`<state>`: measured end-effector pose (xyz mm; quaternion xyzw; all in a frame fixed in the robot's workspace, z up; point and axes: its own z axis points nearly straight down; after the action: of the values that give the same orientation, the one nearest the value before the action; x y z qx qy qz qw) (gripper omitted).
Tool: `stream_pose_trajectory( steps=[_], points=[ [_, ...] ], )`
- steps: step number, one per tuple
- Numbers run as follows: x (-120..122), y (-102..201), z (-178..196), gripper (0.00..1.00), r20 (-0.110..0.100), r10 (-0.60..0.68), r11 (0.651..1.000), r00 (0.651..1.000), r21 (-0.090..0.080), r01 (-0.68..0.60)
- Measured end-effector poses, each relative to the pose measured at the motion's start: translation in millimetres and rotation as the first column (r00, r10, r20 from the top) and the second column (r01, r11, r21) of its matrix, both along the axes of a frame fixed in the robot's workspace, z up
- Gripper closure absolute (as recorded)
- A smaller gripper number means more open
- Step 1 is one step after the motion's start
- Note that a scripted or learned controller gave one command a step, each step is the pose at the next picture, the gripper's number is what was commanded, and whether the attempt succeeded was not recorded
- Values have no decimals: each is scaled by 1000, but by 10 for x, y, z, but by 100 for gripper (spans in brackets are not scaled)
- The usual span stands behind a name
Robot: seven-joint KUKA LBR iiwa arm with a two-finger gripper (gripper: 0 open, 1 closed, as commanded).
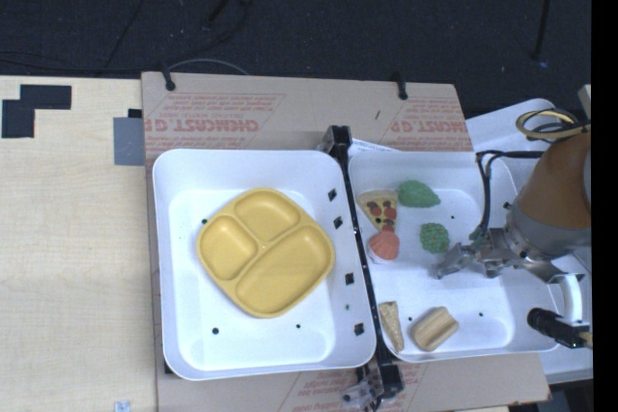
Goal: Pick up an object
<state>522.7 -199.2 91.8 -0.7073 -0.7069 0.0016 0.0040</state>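
Camera view, looking down at a slant on both bins. Left bin (183,323): holds a yellow divided plate (266,251) with three compartments, turned at an angle, roughly centred. Right bin (483,328): holds the small stuff. Pizza slice toy (378,206) near the upper left, against the divider side. Light green leafy piece (418,194) just right of it, near the back wall. Red-orange piece (384,246) just below the pizza slice, looks touching or nearly so. Dark green broccoli-like piece (434,236) near the bin's middle, apart from the others. Tan bread roll (434,328) near the front wall. Tan wedge (390,324) left of the roll, by the divider, apart from it.

Arm in from the right, orange band (560,188) above the wrist, grey wrist below it over the right side of the right bin. Gripper (446,265) pointing left, low over the bin floor, just below and right of the broccoli-like piece. Tips near that piece, contact not resolvable. Nothing seen between the fingers; how far open: cannot tell, metal parts blur together at this size. No object lifted: all pieces lying on the bin floor.

Cardboard sheet (290,111) with red print under both bins, on a pale wood bench (68,256). Dark floor with cables beyond the back edge.
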Motion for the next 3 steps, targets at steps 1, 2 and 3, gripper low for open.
stream_pose_trajectory(
  steps=[1, 2, 3],
  points=[
    [8, -14, 130, 100, 3, -3, 1000, 1000, -2, 3],
    [114, -35, 703, 100, 12, 2, 1000, 1000, -5, -2],
    [124, -41, 1174, 100, 11, 3, 1000, 1000, -5, -3]
  ],
)
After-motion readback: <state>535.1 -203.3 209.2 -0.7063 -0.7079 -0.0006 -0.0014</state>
